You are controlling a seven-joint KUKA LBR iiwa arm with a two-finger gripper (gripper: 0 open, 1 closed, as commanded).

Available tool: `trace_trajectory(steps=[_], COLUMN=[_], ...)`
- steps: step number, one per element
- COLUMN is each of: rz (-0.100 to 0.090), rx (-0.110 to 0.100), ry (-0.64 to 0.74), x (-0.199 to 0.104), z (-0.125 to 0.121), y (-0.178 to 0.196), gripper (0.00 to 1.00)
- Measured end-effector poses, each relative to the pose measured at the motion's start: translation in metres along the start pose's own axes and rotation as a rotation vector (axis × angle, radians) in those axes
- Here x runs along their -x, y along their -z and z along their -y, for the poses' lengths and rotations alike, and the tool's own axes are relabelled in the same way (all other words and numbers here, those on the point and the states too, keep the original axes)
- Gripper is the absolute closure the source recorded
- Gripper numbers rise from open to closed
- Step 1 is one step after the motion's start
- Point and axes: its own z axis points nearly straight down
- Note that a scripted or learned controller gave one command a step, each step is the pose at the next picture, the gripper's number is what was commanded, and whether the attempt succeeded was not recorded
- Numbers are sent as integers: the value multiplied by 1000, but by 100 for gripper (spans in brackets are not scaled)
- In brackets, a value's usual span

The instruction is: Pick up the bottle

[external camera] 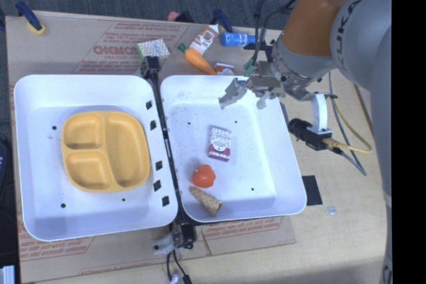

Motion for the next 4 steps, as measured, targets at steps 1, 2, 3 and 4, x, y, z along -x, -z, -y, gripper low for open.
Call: trace_trajectory(steps=[1,2,3,4], rz=[0,1,1,1], rx=[-2,-1,-1,0], ry=[5,152,185,235], x=[0,-76,-172,-108], z=[0,14,48,107], y=[10,-61,-71,-46], gripper=[100,100,100,100])
